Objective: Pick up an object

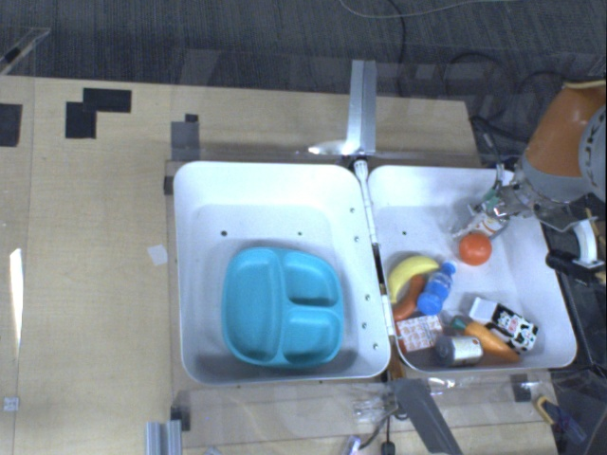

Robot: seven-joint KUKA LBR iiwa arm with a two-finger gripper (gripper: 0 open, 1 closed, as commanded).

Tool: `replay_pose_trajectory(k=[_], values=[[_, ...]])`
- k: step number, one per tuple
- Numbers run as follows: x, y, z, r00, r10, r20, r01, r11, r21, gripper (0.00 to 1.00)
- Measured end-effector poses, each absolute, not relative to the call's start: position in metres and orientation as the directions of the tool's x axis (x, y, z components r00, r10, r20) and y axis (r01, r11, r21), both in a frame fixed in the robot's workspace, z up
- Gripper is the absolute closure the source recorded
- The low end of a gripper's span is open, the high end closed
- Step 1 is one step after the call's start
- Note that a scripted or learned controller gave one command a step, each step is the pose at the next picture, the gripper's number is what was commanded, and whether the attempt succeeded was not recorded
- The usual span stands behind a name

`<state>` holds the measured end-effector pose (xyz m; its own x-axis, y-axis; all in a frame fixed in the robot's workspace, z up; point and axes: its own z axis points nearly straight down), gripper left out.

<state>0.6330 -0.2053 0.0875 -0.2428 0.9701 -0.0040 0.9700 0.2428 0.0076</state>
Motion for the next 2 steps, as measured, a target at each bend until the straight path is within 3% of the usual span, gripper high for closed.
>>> replay_pose_trajectory(k=[1, 2], values=[[0.636, -0.204, 0.099, -0.245, 0.969, -0.006, 0.969, 0.245, 0.014, 1.0], [0.634, -0.169, 0.206, -0.064, 0.998, -0.002, 0.998, 0.064, 0.004, 1.0]])
